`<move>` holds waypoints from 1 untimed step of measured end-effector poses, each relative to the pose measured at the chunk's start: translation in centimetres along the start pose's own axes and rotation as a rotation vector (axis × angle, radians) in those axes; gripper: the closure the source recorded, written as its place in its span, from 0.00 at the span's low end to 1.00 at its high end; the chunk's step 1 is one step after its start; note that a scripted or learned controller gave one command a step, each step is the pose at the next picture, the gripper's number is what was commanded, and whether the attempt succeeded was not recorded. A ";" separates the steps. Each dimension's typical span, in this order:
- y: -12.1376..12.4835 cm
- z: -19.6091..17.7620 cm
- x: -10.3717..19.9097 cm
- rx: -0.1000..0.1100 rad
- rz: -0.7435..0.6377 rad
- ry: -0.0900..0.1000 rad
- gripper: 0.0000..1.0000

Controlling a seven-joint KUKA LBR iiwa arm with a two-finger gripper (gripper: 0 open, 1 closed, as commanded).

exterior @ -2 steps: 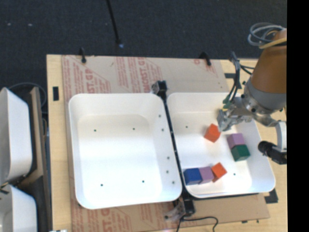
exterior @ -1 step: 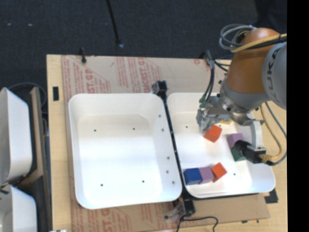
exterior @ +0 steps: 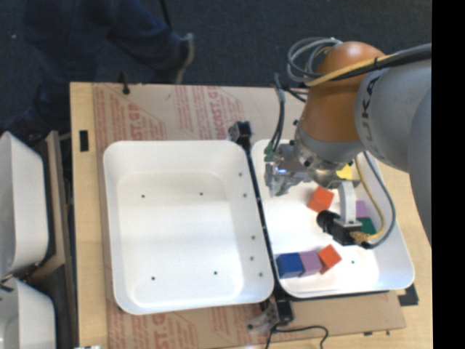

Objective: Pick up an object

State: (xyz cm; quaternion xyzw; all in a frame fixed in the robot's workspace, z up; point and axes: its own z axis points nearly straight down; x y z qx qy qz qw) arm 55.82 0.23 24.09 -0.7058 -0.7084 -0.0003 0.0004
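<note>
Red print running across the cardboard sheet [exterior: 174, 107] under the bins — upside down, too blurred to read. Grey letters on the arm's casing [exterior: 392, 115] — partly cut off, apparently part of "KUKA".

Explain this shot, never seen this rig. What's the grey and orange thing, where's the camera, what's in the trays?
The grey and orange thing is a robot arm, reaching in from the right. The single camera is fixed above the bench and looks down at a slant. Its tool hangs over the upper left part of the right bin; from this angle I cannot tell whether it is open or shut, and nothing is visibly held. The right bin holds small blocks: a blue block, a purple block and an orange block in a row near the front rim, plus another orange block higher up. The left bin sits beside it.
</note>
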 end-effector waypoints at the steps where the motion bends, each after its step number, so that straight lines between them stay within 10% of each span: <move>1: -0.6 0.7 5.1 0.000 0.000 0.000 1.00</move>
